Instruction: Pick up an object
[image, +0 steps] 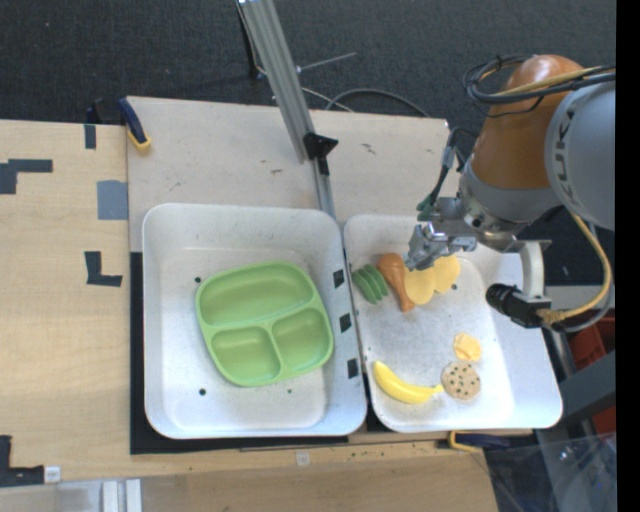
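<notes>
Hovering low over the right bin (520, 395), my gripper (432, 250) sits just above the carrot (396, 280) and the pale yellow piece (432, 284) beside it, presumably lined up for a grab. I cannot tell whether the fingers are open or closed. The banana (403, 384) and cookie (460, 381) lie nearer the front rim, well apart from it.

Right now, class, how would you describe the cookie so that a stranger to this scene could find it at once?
Start at the right white bin, the one without the green divided tray. Go to its near edge, where a yellow banana lies. Just right of the banana's tip sits the cookie: a small round tan disc with dark specks, the only speckled item there.
</notes>
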